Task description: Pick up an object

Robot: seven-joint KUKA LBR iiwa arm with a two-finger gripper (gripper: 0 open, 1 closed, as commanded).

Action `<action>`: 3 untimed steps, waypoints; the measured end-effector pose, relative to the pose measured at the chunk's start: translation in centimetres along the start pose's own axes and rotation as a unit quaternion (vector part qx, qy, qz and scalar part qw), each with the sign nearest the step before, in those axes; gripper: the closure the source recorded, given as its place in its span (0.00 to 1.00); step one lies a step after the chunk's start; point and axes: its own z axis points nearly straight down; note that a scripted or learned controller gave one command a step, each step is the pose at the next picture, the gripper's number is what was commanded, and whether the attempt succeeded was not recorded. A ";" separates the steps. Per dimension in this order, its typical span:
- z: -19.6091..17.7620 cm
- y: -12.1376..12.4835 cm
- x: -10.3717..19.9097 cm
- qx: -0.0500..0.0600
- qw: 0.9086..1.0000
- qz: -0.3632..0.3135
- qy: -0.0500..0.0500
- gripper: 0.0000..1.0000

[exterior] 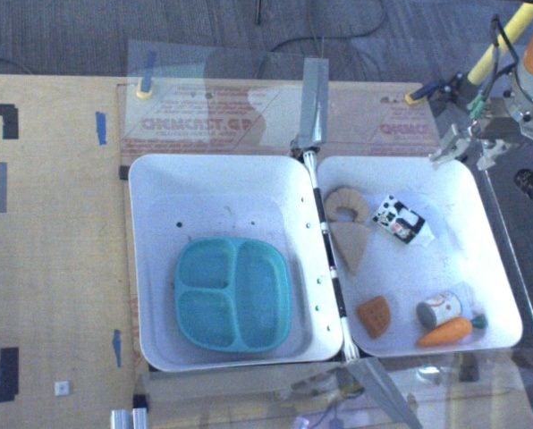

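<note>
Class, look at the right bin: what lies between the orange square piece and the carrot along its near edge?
In the camera view, a small white cup with orange markings lies between the orange square piece and the carrot, just above the carrot.

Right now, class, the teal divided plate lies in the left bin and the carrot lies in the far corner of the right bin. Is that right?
Not quite. The camera view shows the carrot in the near corner of the right bin, beside a small can. The teal divided plate does lie in the left bin.
</note>
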 end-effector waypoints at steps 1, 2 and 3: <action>13.0 -0.3 3.8 0.001 1.000 -0.030 0.001 0.00; 18.6 -1.8 1.6 -0.002 0.996 -0.088 0.000 0.00; 17.4 -1.6 1.2 -0.006 0.996 -0.086 -0.001 1.00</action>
